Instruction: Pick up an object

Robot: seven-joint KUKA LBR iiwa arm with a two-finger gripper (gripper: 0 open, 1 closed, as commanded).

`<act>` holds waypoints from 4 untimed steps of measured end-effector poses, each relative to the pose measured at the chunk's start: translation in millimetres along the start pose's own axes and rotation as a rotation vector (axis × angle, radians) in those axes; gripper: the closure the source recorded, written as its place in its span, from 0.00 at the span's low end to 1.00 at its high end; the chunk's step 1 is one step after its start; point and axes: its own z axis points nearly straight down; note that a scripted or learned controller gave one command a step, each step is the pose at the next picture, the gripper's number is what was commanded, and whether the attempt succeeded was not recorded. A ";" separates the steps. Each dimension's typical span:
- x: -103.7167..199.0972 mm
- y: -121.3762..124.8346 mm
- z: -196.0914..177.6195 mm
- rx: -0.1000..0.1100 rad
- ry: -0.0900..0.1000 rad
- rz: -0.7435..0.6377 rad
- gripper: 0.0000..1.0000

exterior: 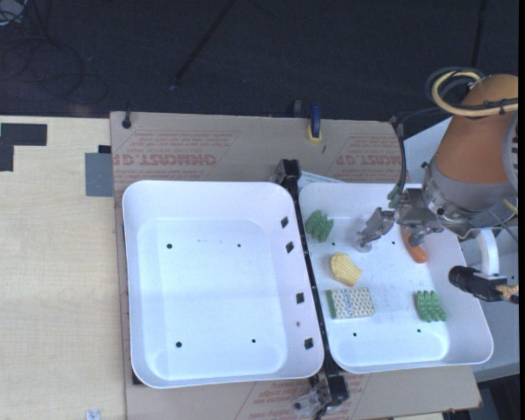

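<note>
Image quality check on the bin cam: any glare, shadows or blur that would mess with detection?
Camera view: left bin is bright, near blown out on its floor, with soft shadow along the rims. Right bin is evenly lit; the yellow object and green objects read clearly. The tool looks soft and low-contrast. Background above the bench is dark.

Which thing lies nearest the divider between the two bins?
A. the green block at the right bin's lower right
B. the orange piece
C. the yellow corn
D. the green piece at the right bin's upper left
D: the green piece sits just right of the divider, while the yellow corn lies further into the right bin.
</note>
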 end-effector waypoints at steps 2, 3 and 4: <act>4.3 47.0 -130.0 -0.001 -0.002 -0.003 1.00; -41.9 -8.9 -157.5 -0.003 -0.002 0.005 1.00; -98.9 -73.7 -175.5 -0.002 -0.002 0.007 1.00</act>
